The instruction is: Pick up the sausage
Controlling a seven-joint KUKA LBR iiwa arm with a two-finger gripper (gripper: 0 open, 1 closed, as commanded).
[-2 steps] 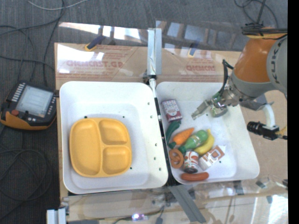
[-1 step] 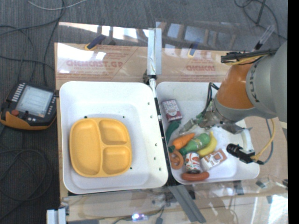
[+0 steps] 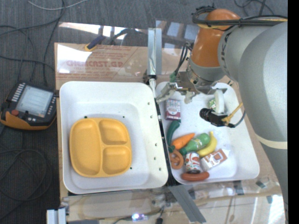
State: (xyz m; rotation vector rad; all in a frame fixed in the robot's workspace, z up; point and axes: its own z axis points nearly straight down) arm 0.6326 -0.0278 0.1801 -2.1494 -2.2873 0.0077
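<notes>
The sausage [image 3: 195, 175] is a short red-brown link lying at the front edge of the right bin [image 3: 243, 164], just below a small can [image 3: 192, 162]. My gripper [image 3: 177, 93] hangs over the back left part of that bin, above a dark red packet [image 3: 173, 108]. Its fingers [image 3: 163, 95] are spread open and hold nothing. The gripper is far from the sausage, which lies towards the near side of the bin.
Around the sausage lie a pretzel [image 3: 176, 159], a carrot [image 3: 183, 140], a green vegetable [image 3: 173, 127], a green bottle [image 3: 197, 143], a banana [image 3: 211, 144] and a small carton [image 3: 215, 158]. The left bin [image 3: 93, 94] holds a yellow divided plate [image 3: 100, 146].
</notes>
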